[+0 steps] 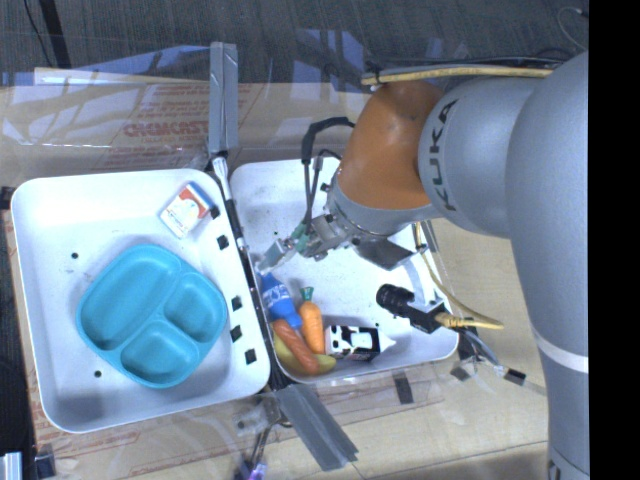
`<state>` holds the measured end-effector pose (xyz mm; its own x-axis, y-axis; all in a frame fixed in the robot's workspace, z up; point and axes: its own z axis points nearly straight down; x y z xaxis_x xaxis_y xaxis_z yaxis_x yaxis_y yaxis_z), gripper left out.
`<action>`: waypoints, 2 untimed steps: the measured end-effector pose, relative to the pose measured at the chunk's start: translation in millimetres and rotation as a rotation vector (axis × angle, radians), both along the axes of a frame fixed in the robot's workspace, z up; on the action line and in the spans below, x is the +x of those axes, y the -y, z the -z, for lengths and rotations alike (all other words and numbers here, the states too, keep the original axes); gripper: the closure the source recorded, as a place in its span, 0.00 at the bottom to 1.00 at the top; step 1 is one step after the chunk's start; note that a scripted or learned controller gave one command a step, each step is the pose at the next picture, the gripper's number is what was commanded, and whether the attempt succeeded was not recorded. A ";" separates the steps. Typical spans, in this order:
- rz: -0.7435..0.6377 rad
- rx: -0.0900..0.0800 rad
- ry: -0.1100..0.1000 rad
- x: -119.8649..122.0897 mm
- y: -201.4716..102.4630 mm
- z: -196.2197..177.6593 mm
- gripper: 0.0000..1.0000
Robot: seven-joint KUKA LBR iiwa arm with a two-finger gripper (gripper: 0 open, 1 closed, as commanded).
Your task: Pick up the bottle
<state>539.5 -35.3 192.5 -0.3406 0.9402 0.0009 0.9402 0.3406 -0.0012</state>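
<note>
**Arm lowered into the right bin, beside the bottle**

Camera view. 2 shallow white bins sit side by side on the desk point(120, 108). The left bin point(60, 208) holds a blue 3-compartment tray point(150, 313) and, near its far right corner, a small white card with red and blue print point(186, 210). The right bin point(262, 183) holds a cluster of things at its near left corner: the bottle point(277, 298), blue-labelled with a pale cap end, lies on its side against the left wall; an orange carrot point(311, 325) with a green tip lies touching its right side; a yellow-brown banana-like piece point(296, 350) lies just in front of both; a black-and-white patterned item point(354, 340) rests to the right of the carrot. The grey arm point(510, 128), with its orange band point(385, 153), reaches in from the right above the right bin. The jaws point(285, 251) point toward the bin's left wall, just above the bottle's cap end; whether they are released or clenched cannot be told, and contact with the bottle cannot be judged. A black cable connector point(405, 303) hangs beside the wrist.
</note>
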 end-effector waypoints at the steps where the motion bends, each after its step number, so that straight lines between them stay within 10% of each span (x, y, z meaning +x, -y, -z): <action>1: 0.089 0.000 -0.004 -36.4 15.8 1.7 0.00; 2: 0.106 -0.002 0.001 -30.8 16.9 0.9 0.00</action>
<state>508.7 -52.3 191.6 -0.2390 0.9710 -0.0008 0.9710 0.2390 -0.0008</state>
